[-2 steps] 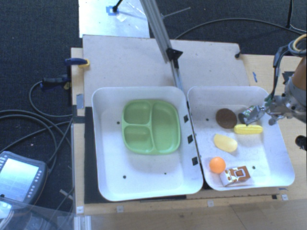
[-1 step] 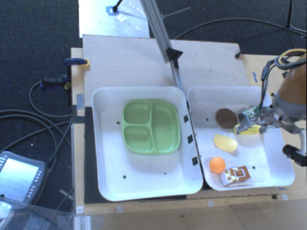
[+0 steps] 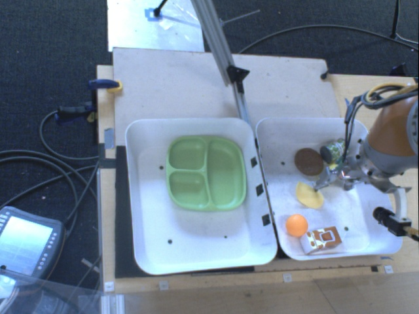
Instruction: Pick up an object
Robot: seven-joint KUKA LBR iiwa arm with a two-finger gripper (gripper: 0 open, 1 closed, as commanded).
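1. Reaching in from three o'clock, the grey arm with its orange band (image 3: pixel 391 131) is leaning over the right bin (image 3: pixel 275 175), and the hand (image 3: pixel 332 175) is hanging low near that bin's centre, probably because this is where the loose objects are lying.
2. Whether the hand is released or clenched, I cannot tell; nothing is showing as gripped in it.
3. The candidates for picking are sitting together in the right bin: a brown disc (image 3: pixel 308 161) at about eleven o'clock of the hand, a yellow piece (image 3: pixel 309 195) at about seven o'clock, just beside the hand, and a greenish patterned object (image 3: pixel 333 151) at twelve o'clock, close against the wrist.
4. Farther toward six o'clock, an orange ball (image 3: pixel 296 225) is resting just beside a brown-and-white packet (image 3: pixel 324 239), both well clear of the hand.
5. Judging by the hand's position, the yellow piece or the brown disc is looking like the likeliest target, though the task is naming no particular object.
6. The left bin (image 3: pixel 141 195) is holding a green divided plate (image 3: pixel 206 173), lying flat and far from the arm's reach.
7. Both bins are sitting side by side on a pale surface (image 3: pixel 177 84), with a metal pole (image 3: pixel 213 28) slanting in from twelve o'clock.
8. Around it, dark carpet (image 3: pixel 46 44) is carrying cables (image 3: pixel 59 142), and a control pendant (image 3: pixel 26 241) is lying at eight o'clock.
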